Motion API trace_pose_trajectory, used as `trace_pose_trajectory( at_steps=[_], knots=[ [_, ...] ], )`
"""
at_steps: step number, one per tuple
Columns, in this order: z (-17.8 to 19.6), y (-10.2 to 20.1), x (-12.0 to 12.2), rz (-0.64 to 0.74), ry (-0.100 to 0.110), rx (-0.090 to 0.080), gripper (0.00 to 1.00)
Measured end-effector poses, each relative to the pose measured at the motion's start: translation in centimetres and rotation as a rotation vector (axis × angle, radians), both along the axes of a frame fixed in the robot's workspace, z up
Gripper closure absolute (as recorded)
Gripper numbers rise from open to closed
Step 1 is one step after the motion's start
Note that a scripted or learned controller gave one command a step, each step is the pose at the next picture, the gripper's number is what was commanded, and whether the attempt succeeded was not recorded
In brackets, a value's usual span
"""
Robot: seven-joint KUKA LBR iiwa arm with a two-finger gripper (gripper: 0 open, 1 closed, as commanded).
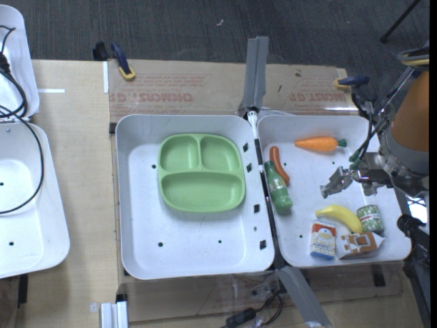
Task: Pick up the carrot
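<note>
Camera view: the carrot [318,143] lies at the right bin's [300,248] far end, well apart from the gripper [335,183] — jaws spread, empty — above the banana [341,216]. Risk, judged: descending here snags the banana instead.

I see L bin [130,203] w/ green divided plate [201,173], 3 compartments, sitting flat near bin center. R bin [300,251]: red sausage [278,164] along L wall, green bottle [278,188] lying just below it, touching. Banana [341,216] lower middle, green can [370,219] just beside it on R. Two small cartons at front edge: blue/white one [323,240], brown one [358,244] next to it.
</note>
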State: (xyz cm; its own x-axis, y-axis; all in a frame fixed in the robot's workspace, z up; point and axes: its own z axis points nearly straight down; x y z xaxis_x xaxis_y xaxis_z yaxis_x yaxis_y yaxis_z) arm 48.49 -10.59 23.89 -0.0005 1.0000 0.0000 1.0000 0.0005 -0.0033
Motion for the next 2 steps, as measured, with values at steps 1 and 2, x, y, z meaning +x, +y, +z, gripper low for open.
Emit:
trace_pose_trajectory(
  at_steps=[1,2],
  knots=[
    [4.4,-4.2,8.9,0.014,-0.003,-0.001,0.00],
    [-9.4,-4.9,15.0,0.108,-0.001,0.000,0.00]
  ],
)
